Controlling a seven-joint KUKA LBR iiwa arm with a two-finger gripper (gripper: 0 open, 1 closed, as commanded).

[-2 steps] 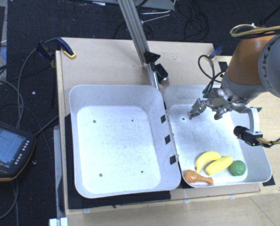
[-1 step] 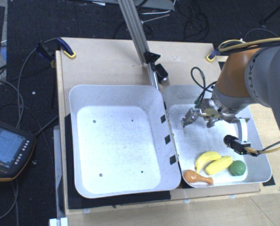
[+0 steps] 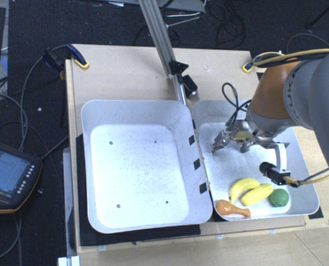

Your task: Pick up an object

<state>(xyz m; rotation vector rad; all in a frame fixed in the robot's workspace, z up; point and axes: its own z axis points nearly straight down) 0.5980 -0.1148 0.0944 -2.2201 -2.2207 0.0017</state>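
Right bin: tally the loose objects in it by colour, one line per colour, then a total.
Yellow: 1, the banana bunch in the right bin
Green: 1, the round green object
Orange: 1, the orange pear-shaped object
Total: 3, all near the bin's front edge; the gripper is over the bin's middle, apart from them.

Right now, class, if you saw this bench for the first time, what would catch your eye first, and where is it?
The big grey arm with its orange band reaches in from the right, its gripper low over the right bin. Bright toy food clusters at that bin's near edge: yellow bananas, a green ball and an orange piece. The left bin lies beside it, white and speckled.
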